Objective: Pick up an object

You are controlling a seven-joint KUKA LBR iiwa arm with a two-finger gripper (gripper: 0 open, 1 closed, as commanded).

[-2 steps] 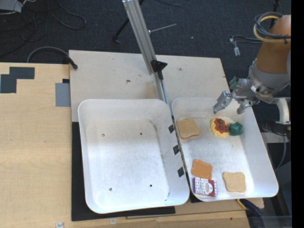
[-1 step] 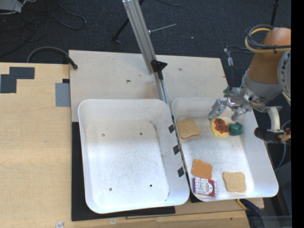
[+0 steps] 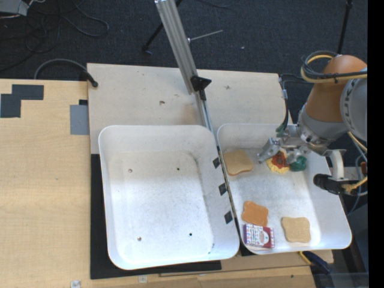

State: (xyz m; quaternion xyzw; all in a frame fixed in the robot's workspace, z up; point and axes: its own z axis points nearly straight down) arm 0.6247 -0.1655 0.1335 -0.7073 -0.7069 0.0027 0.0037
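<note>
In the right bin lie a pale bread slice, an orange-brown toast piece, a second tan bread slice and a small pink and white carton. A yellow, red and green toy sits near the bin's far right part. My gripper hangs directly over this toy, very close to it or touching it, and covers part of it. The arm comes in from the right with its orange band above the wrist.
The left bin sits beside the right one, with a divider and black clips between them. A slanted metal rail stands behind the bins. Wooden bench surface lies to the left.
</note>
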